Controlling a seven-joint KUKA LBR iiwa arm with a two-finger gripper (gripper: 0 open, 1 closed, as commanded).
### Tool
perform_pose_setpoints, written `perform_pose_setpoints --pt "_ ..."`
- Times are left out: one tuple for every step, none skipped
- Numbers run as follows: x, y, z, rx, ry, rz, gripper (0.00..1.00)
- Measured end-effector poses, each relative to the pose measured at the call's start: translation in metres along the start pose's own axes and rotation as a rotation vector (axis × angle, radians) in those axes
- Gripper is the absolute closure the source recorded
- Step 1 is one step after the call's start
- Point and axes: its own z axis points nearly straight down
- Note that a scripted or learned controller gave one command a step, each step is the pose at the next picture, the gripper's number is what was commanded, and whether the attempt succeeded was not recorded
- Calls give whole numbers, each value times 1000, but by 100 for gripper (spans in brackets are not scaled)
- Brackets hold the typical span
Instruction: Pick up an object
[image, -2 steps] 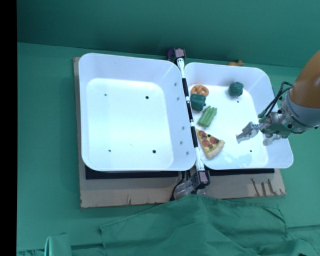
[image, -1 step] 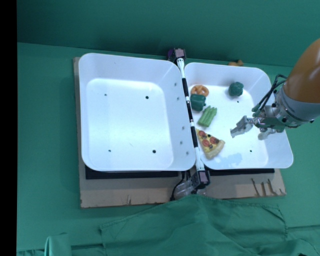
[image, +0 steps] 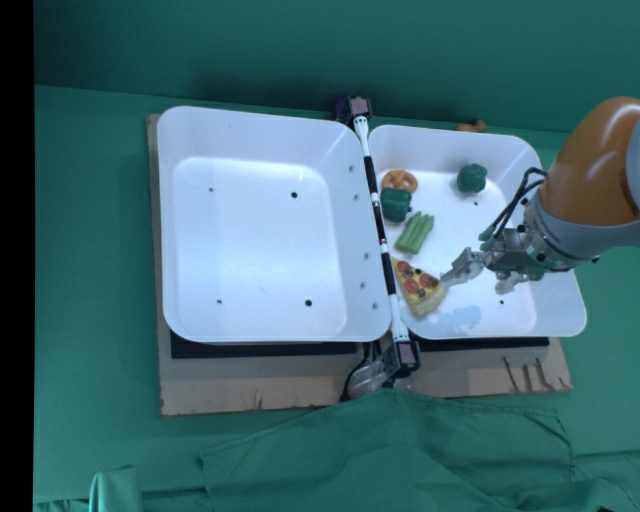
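The right bin (image: 560, 318) holds a toy pizza slice (image: 418, 285) near its left wall. Further back lie a bunch of green asparagus (image: 414, 232), a dark green pepper (image: 396, 204), an orange tomato slice (image: 399, 180) and a green broccoli piece (image: 472, 178). My gripper (image: 482, 277) hangs over the middle of this bin, just right of the pizza slice, and casts a shadow on the floor below. It is open, with one fingertip (image: 458, 269) close to the slice and nothing between the fingers.
The left bin (image: 260, 225) lies beside it across a black-and-white divider (image: 378, 215). Both bins rest on a cardboard sheet (image: 250, 392). Green cloth (image: 400, 450) is bunched at the front. A small orange object (image: 471, 126) sits behind the right bin.
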Motion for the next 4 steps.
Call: perform_pose_setpoints --pt "2 1 -6 -6 -2 -1 0" --pt "21 1 -36 -10 -2 -3 0" --pt "18 -1 16 3 0 1 0" --pt "-38 -1 52 1 -3 6 0"
